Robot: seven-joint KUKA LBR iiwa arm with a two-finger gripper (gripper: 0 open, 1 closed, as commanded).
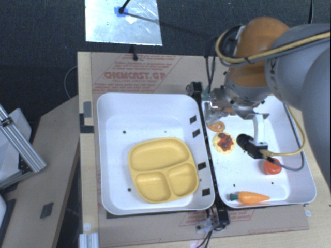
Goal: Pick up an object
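Claw (213, 109): at 11 o'clock of the right bin (243, 177); whether open or closed, I cannot tell.
Left bin (150, 120): yellow divided plate (163, 169).
Right bin: orange ring (215, 125) just at 6 o'clock of the claw, near it a toy pizza (224, 142); carrot (251, 196) at 6 o'clock.
Surface: brown cardboard (139, 71) under both bins.
Room: dark floor (41, 35), shiny sheet (124, 19) at 12 o'clock.

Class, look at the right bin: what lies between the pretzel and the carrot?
A small round pizza, close below the pretzel; from it to the carrot the bin floor is bare, in the camera view.
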